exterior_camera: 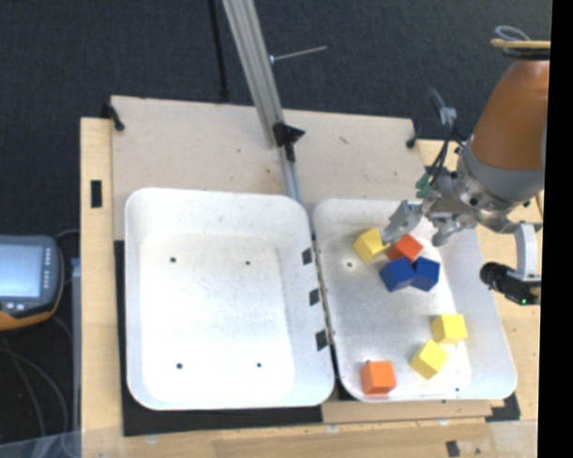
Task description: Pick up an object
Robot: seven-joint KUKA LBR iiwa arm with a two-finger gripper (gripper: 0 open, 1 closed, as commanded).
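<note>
My gripper (pixel 420 225) hangs over the upper part of the right bin (pixel 483 371), reaching in from the right, with my grey wrist and orange band behind it. My jaws stand apart, one finger dropping toward the yellow cube (pixel 369 244) on the left side, the other nearer the bin's right wall, and nothing sits between them. Just below the jaws lies a tight cluster of 4 blocks: the yellow cube at the left, an orange cube (pixel 408 247) touching it on the right, and 2 blue cubes (pixel 409 273) pressed together beneath the orange one. The orange cube is turned corner-on to the bin's edges, like a diamond; as a cube it has no long axis that I can make out. The blue pair crowds its lower side and the yellow cube its left, so it is hemmed in on those 2 sides. Well apart, lower in the same bin, 2 more yellow cubes (pixel 440 343) sit near each other by the right wall, and a second orange cube (pixel 379 376) rests near the bottom rim. The left bin (pixel 144 265) lies beside it on the bench (pixel 196 136), and a slanted metal rail (pixel 259 72) crosses above the 2 bins.
</note>
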